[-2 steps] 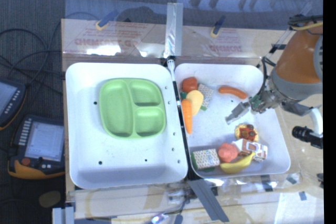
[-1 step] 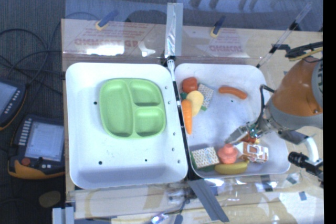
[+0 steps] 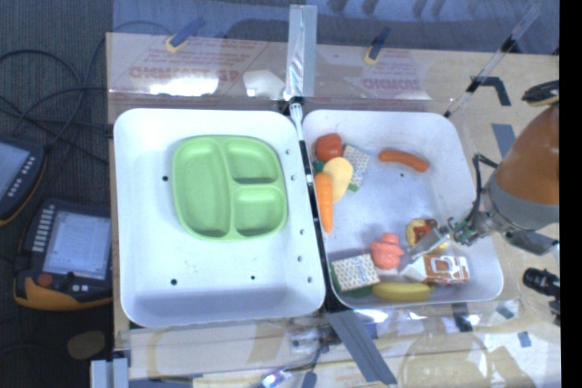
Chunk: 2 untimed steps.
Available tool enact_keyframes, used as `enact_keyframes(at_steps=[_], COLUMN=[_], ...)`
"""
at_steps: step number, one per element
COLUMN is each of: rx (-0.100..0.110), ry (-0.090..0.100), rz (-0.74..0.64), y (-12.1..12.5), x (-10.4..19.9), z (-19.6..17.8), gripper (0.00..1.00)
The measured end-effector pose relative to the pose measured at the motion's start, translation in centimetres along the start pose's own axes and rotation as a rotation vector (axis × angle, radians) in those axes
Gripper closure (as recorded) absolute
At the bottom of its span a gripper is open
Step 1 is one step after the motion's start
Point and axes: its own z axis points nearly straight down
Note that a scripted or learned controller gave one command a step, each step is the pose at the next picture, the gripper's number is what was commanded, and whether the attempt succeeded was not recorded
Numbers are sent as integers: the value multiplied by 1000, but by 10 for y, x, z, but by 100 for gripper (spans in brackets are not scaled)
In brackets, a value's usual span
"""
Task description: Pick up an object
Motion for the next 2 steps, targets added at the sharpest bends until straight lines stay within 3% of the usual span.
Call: enact_keyframes(at_steps=[1, 2], rx=[-3, -5], ry=[0, -3], rz=[277, 277], y=[27, 27], x=[8, 7], z=[17, 8], gripper=[0, 100])
